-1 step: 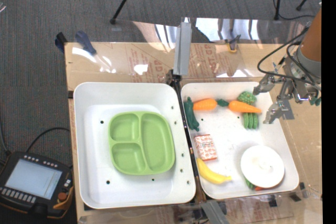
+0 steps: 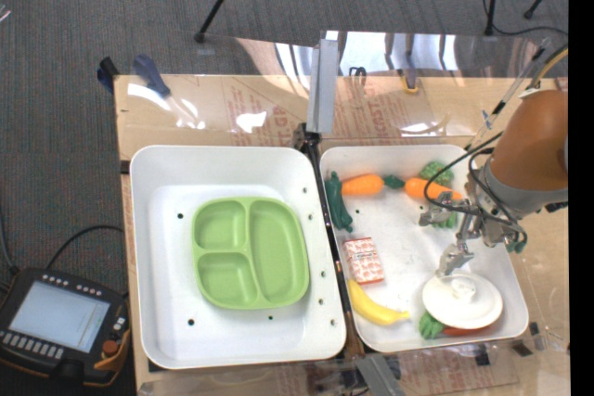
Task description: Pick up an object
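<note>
While you watched from above, the scene stood thus:
Gripper [image 2: 456, 261]: hung low in the right bin [image 2: 408, 164], above the white plate [image 2: 462, 300]; you couldn't tell the jaw state.
White plate: lay at the bin's near right corner, over a red and green item [image 2: 434, 327].
Nearby: banana [image 2: 374, 305], red box [image 2: 364, 260], two carrots [image 2: 364, 185] [image 2: 425, 189].
Left bin [image 2: 158, 190]: held a green divided tray [image 2: 251, 252].

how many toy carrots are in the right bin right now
2. One carrot lies near the right bin's back edge, left of centre. The other carrot lies just to its right, beside the pincer, partly hidden by the arm. More may be hidden under the arm.
</note>
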`<state>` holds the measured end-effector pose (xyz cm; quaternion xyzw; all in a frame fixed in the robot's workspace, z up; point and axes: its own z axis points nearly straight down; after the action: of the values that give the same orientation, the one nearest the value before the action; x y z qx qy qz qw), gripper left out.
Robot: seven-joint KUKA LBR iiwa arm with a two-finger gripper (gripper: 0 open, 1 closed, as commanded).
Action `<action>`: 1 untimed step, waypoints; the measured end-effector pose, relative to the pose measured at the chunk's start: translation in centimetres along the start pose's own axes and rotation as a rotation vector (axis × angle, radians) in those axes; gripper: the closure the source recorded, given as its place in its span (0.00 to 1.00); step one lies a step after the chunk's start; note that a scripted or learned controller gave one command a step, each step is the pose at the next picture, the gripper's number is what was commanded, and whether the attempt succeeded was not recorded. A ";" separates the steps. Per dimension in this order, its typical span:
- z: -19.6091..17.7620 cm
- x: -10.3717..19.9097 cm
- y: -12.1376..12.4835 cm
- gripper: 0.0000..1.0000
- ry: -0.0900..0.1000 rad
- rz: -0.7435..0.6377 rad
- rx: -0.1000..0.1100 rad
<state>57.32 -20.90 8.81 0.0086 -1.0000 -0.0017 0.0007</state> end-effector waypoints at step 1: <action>0.1 -7.4 5.7 0.00 -0.003 -0.049 0.001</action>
<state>64.58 -15.08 8.76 0.0331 -0.9994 -0.0013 -0.0007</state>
